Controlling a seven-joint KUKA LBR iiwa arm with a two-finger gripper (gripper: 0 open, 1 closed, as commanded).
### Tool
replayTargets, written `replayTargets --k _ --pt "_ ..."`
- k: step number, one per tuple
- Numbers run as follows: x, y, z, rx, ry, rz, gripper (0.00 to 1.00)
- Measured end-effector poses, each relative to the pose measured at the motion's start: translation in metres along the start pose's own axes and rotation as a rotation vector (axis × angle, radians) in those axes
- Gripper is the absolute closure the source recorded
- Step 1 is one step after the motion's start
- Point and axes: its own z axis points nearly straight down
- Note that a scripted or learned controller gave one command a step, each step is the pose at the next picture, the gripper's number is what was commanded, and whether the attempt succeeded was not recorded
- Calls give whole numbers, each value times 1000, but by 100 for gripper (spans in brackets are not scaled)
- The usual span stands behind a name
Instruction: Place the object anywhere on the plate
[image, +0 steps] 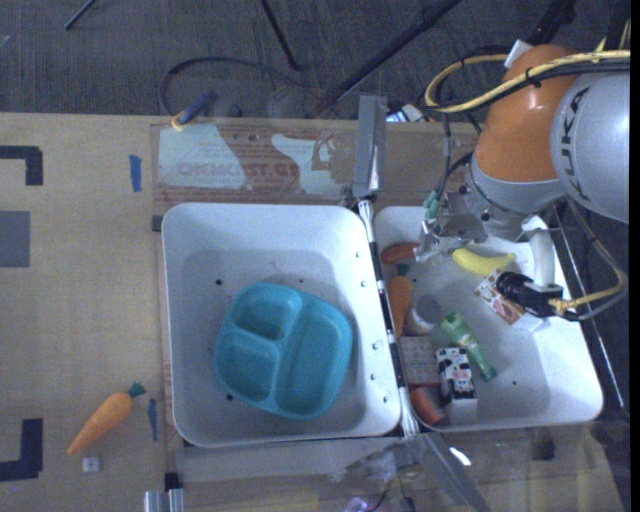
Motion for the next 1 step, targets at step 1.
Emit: replayTargets --k 1 --pt "-15 6 -38 -3 0 13 100"
